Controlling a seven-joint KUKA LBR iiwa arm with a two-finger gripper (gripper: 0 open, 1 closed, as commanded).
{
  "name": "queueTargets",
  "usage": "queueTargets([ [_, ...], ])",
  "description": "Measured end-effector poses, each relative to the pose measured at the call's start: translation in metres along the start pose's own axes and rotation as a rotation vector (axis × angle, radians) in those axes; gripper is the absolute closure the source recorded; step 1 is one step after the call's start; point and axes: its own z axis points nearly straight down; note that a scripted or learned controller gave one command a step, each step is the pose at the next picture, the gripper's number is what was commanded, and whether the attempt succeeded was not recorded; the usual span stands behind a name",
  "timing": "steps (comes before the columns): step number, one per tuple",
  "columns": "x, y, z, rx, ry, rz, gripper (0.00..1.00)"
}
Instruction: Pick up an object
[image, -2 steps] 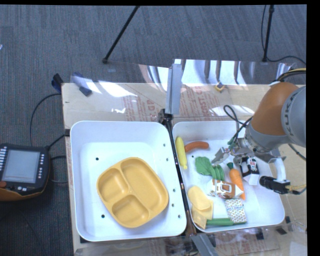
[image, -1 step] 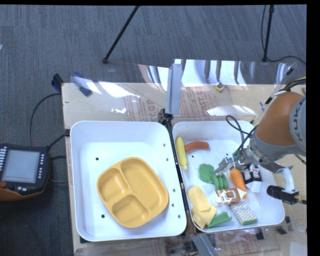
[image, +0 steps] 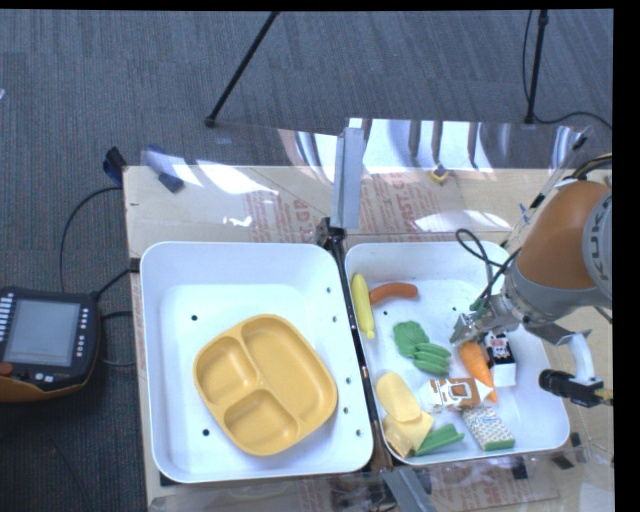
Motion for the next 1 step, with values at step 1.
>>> queueTargets([
  [1, 0.0483, 0.0441, -0.1015, -0.001, -0.014, 0.146, 1.00],
])
